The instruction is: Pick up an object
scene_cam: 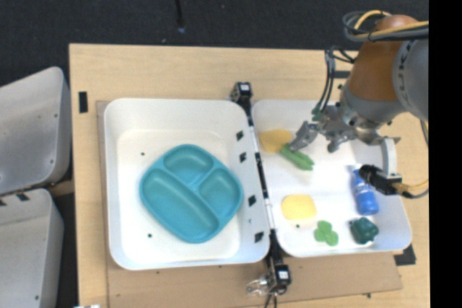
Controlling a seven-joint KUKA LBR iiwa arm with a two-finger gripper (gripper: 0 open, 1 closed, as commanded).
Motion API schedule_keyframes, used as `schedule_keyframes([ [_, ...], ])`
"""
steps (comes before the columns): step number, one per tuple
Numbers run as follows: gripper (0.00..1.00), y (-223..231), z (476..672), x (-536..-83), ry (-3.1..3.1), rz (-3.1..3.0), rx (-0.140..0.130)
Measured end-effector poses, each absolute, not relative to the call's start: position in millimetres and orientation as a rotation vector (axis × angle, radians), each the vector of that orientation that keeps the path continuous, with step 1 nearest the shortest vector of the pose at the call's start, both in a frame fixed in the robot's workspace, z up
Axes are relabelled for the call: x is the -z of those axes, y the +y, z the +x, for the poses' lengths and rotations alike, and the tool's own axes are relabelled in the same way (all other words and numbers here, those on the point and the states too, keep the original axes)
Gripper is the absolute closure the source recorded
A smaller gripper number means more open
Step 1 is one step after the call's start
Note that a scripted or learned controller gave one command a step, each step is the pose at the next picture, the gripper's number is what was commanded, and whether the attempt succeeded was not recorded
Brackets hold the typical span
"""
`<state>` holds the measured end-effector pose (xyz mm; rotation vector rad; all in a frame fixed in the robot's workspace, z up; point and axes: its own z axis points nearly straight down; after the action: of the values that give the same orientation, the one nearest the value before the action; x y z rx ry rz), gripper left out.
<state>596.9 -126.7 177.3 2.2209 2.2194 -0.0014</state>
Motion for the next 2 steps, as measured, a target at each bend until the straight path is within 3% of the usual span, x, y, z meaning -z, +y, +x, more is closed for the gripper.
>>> schedule_keyframes([
  [1,0.00,-121.1,602.7,-124.3,2.219,2.219,-0.001],
  [2,0.00,-122.4,603.3,-101.2,2.215,2.225,0.002],
])
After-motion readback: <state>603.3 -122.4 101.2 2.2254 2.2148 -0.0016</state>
